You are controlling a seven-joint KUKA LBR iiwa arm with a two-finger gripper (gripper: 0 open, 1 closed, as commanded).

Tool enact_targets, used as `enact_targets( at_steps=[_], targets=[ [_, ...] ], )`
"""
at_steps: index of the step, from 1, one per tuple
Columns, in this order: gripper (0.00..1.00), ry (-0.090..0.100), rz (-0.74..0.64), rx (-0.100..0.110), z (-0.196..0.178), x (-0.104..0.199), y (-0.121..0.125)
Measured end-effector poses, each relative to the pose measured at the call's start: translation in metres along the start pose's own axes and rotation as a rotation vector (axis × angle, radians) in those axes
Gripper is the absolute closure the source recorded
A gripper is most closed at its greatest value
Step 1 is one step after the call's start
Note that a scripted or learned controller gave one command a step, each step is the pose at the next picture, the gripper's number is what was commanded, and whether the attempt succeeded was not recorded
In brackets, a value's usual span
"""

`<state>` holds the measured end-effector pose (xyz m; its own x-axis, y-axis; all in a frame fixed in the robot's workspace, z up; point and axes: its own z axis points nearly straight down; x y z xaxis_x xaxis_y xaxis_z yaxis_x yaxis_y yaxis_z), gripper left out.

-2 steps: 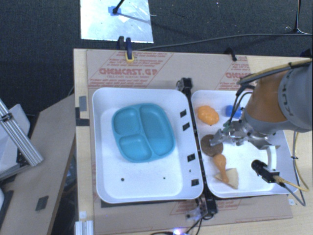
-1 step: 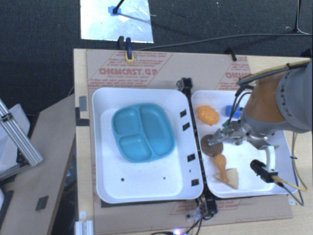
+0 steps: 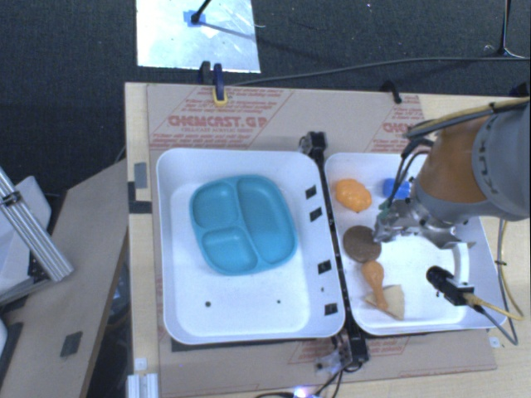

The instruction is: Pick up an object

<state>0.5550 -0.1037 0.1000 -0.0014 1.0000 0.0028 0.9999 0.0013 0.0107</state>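
From my seat at the remote console I take the black clip strip (image 3: 325, 222) that joins the two bins as my landmark. To its left lies the left bin (image 3: 178, 309), and in it, close to the strip, a blue divided plate (image 3: 242, 223) with three compartments lies flat. To the strip's right lies the right bin (image 3: 415, 317), where all the loose objects lie. Nearest the strip, about midway along it, I see a round brown disc (image 3: 360, 244); just beyond that, further up the strip, is an orange lump (image 3: 353, 195). Down toward the near end of the strip a small orange carrot-shaped piece (image 3: 374, 275) lies touching a pale wedge (image 3: 393, 302), both just right of the strip. A blue object (image 3: 397, 189) shows further right from the orange lump, partly hidden behind the arm. The arm (image 3: 481, 168) reaches in from the side far from the strip, its orange band over the right bin, and the gripper (image 3: 388, 226) hangs just right of the brown disc, close to it; I cannot tell whether it touches it. I cannot tell how the jaws stand from this angle, and I see nothing held between them.
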Motion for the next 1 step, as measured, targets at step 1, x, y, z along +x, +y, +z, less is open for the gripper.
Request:
enact_targets(
  at_steps=[1],
  targets=[
    [1.0, -0.004, -0.003, 0.006, -0.0431, 0.0013, 0.0015]
  ],
)
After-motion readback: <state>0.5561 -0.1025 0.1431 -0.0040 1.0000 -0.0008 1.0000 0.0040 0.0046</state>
